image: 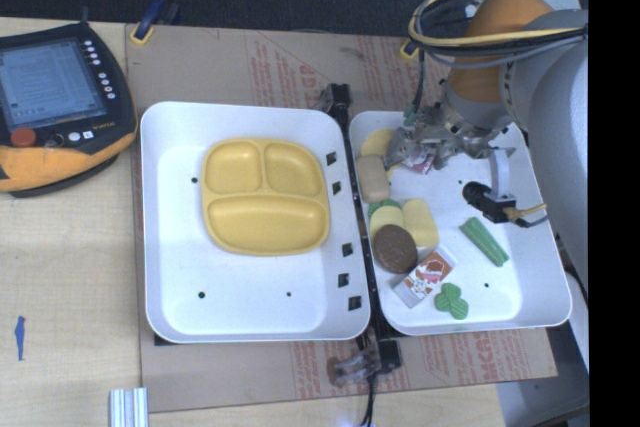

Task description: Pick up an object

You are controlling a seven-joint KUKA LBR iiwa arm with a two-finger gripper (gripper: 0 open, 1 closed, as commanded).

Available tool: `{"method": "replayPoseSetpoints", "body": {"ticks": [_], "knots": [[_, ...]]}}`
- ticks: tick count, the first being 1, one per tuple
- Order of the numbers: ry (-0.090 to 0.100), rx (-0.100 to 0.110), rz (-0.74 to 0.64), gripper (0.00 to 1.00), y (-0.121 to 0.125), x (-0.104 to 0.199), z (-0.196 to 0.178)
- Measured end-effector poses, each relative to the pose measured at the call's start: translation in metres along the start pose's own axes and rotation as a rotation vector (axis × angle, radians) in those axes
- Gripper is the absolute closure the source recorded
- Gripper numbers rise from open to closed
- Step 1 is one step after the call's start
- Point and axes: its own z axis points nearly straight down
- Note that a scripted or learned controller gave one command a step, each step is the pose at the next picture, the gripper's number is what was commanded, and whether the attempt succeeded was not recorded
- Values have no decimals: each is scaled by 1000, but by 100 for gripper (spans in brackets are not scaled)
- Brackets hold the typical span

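Note:
My gripper (424,151) is low over the back part of the right bin (530,305), beside a pale yellow piece (377,143) and a beige block (374,179) at the bin's left wall. Nothing visible hangs from it. Further forward lie a yellow-green piece (387,213), a pale yellow cylinder (421,221), a brown round disc (395,247), a small red-and-white carton (428,277), a green lumpy toy (451,300) and a green stick (484,240).
The left bin (180,305) holds a yellow divided plate (266,195). A teach pendant (60,105) lies on the bench at the far left. The arm's grey body (560,115) covers the right bin's back right corner.

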Motion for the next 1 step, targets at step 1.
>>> {"method": "replayPoseSetpoints", "body": {"ticks": [1], "knots": [[5, 0, -1, 100, -1, 1, -10]]}}
